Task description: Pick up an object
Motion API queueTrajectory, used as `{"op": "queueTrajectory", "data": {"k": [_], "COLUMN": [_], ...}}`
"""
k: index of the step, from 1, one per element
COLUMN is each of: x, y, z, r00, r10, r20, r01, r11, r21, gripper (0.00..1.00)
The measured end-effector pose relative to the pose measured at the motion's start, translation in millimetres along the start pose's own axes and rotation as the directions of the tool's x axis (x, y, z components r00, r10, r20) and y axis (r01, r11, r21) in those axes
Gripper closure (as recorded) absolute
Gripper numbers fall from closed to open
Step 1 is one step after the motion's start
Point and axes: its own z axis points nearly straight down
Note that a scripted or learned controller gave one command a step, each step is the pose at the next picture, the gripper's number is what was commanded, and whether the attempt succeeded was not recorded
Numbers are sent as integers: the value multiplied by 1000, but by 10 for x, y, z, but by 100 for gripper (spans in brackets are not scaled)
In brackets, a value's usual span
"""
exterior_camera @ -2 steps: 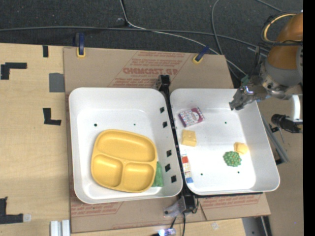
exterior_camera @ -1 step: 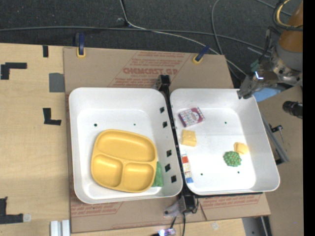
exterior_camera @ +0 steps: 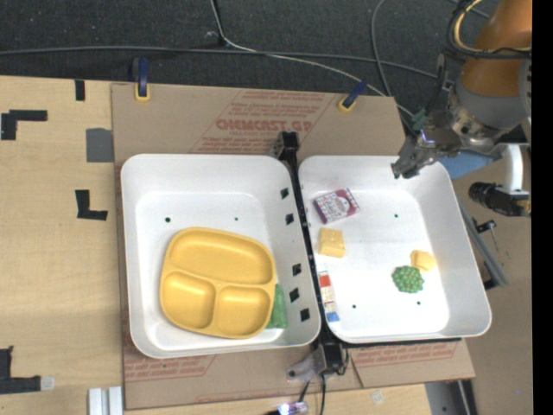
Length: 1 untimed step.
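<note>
Camera view has my gripper over the far right corner of the right bin; I cannot tell its state. Inside that bin lie a purple packet, yellow block, green ball and small yellow piece.

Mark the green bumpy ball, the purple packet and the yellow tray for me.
green bumpy ball [exterior_camera: 408, 278], camera view, on the middle of its top.
purple packet [exterior_camera: 335, 204], camera view, on the centre of its face.
yellow tray [exterior_camera: 218, 279], camera view, on the ridge between its compartments.
</note>
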Motion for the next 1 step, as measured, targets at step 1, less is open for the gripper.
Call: {"op": "queueTrajectory", "data": {"k": [1], "x": [632], "y": [57], "z": [110], "r00": [1000], "r10": [-2], "r20": [0], "r01": [2], "r11": [1000], "r21": [1], "gripper": [100]}}
